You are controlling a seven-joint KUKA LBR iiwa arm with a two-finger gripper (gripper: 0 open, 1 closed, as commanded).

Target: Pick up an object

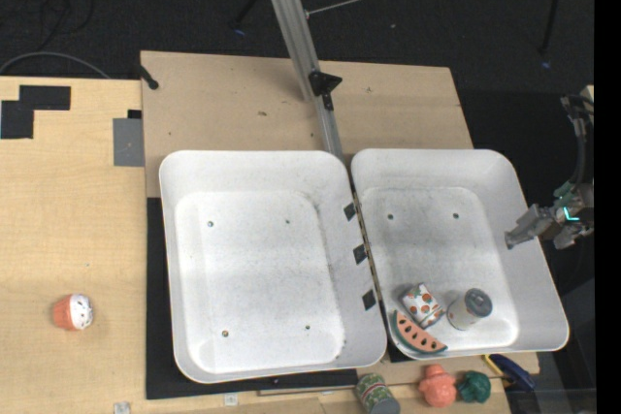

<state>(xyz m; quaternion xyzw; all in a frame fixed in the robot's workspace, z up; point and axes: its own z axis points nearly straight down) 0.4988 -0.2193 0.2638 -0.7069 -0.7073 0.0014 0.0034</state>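
From the slanted overhead camera, the tool hangs at the right rim of the right-hand bin, just over its edge, with a small teal light glowing on the wrist behind it; whether its fingers are spread or pressed together I cannot tell, and nothing shows between them. The things to be picked lie below and to the left of the tool, crowded in the bin's near corner: a small white cup with red spots, tipped on its side, a grey cylinder just beside it, nearer the tool, and a watermelon slice toy at the bin's lower wall. Further left of the tool is the left-hand bin. Off the bins, on the counter, an orange-and-white ball rests far to the tool's left, while a pink toy and a green toy lie below the right-hand bin.
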